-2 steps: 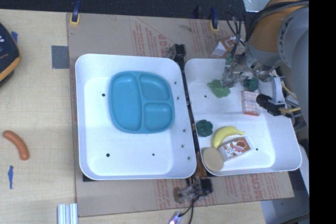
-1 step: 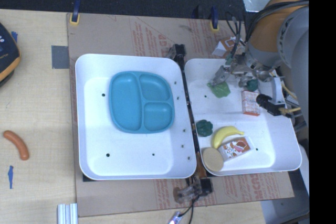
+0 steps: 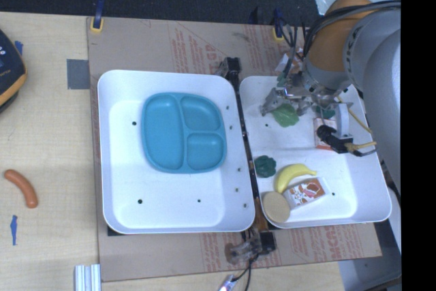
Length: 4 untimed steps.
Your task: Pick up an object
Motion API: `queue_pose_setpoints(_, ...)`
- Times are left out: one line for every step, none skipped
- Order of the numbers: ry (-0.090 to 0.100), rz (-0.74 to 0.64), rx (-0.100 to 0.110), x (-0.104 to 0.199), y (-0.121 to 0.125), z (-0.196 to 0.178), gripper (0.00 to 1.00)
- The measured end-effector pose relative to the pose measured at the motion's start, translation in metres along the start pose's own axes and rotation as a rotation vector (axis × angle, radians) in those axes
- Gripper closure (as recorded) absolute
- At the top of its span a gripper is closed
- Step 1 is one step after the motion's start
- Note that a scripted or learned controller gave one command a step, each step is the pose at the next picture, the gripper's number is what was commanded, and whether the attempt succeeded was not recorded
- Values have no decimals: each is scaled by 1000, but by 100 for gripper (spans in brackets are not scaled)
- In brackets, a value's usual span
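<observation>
My gripper (image 3: pixel 283 103) is low over the far left part of the right bin (image 3: pixel 368 204). A light green soft object (image 3: pixel 287 117) lies just beneath and in front of it, touching or nearly touching; whether it is held is unclear. Nearer the front of that bin lie a small dark green object (image 3: pixel 263 164), a yellow banana (image 3: pixel 294 175), a red and white carton (image 3: pixel 304 193) and a beige round disc (image 3: pixel 276 207). The arm covers the bin's far right corner.
The left bin (image 3: pixel 119 211) holds a blue divided plate (image 3: pixel 183 131). An orange sausage (image 3: pixel 22 187) lies on the bench at the far left, with a black and yellow device (image 3: pixel 9 71) behind it. Clamps sit between the bins at the front and back.
</observation>
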<state>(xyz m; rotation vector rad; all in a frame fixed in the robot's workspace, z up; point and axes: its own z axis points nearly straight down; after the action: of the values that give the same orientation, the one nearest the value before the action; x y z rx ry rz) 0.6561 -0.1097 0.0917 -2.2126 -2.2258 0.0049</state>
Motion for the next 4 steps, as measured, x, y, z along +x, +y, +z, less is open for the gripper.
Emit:
queue_pose_setpoints(-1,3,-3,-34,0,-1,0)
queue_pose_setpoints(-1,1,-3,-34,0,-12,100)
queue_pose_setpoints(-1,0,-3,-34,0,-11,0)
queue_pose_setpoints(0,0,0,4,0,0,0)
